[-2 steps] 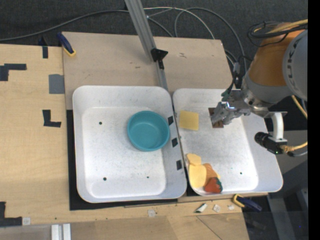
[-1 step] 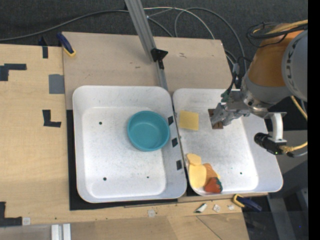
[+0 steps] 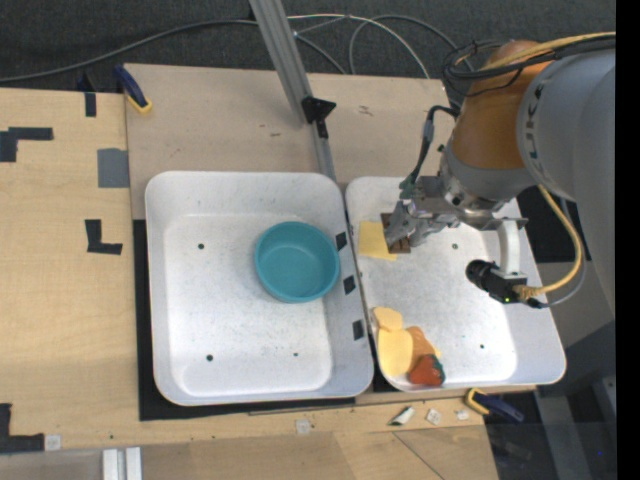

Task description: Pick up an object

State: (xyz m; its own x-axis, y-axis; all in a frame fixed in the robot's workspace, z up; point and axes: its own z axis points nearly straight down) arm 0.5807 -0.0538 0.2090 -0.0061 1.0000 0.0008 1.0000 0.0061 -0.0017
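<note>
Camera view: two white bins are seen from above. The gripper (image 3: pixel 402 236) is lowered near the left wall of the right bin (image 3: pixel 500 368), at its far end. A pale yellow block (image 3: pixel 373 240) lies touching the gripper's left side, against that wall. Whether the block is gripped cannot be told. A teal bowl (image 3: pixel 296 260) is set in the left bin (image 3: pixel 200 368). Yellow and orange toys (image 3: pixel 408 353) are piled at the right bin's near-left corner.
</note>
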